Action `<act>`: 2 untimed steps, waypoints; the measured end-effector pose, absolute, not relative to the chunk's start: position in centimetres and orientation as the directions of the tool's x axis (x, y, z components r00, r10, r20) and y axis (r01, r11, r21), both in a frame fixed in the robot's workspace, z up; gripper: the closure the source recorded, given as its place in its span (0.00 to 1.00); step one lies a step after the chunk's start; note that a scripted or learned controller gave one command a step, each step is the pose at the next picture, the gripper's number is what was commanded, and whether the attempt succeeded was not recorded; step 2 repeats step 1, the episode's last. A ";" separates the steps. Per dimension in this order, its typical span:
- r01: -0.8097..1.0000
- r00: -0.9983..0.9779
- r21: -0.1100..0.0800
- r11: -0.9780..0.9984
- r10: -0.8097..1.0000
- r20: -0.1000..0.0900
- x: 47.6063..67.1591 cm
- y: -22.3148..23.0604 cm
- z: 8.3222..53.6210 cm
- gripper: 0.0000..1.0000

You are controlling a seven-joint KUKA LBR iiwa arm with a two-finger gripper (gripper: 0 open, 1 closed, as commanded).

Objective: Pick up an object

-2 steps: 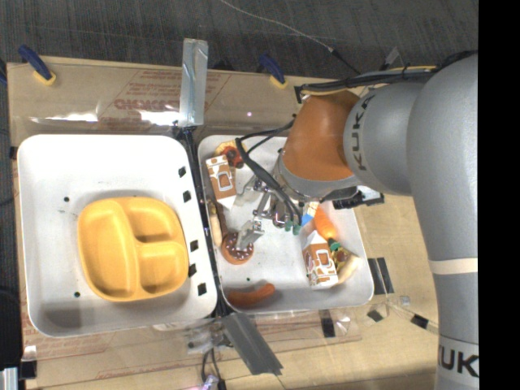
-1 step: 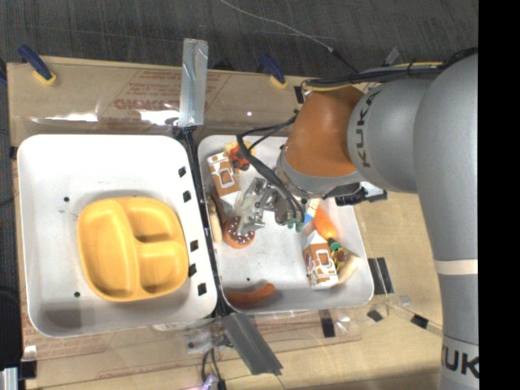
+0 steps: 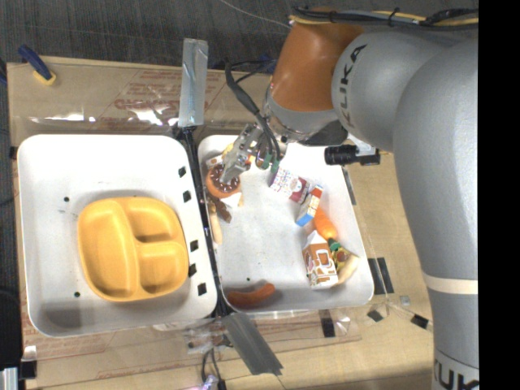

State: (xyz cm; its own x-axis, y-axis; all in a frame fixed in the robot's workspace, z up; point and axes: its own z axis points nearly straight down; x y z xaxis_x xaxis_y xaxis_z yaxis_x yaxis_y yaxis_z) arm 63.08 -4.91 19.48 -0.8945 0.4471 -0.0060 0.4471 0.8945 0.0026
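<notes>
One gripper [image 3: 236, 162] hangs low over the brown doughnut [image 3: 223, 182] at the right bin's [image 3: 268, 234] upper-left corner; we judge the reach under way. Whether it is gripping anything we cannot tell. Next we would need a clean close and lift.

I see my 1 arm [image 3: 422, 161] coming in from the right side of the view, its big grey body filling that side from top to bottom. The orange band [image 3: 305, 63] sits above the wrist near the top centre, and from there the wrist angles down and to the left. The gripper [image 3: 236, 162] hangs at the end of it, low and pointed toward the lower left, with cables looping beside it. I can't make out how its 2 fingers stand; that part is too cluttered and small.
</notes>
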 end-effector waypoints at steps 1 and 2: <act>0.449 -0.893 0.001 0.893 0.449 -0.014 63.5 -12.6 30.2 1.00; 0.449 -0.893 0.001 0.893 0.449 -0.014 63.5 -12.6 30.2 1.00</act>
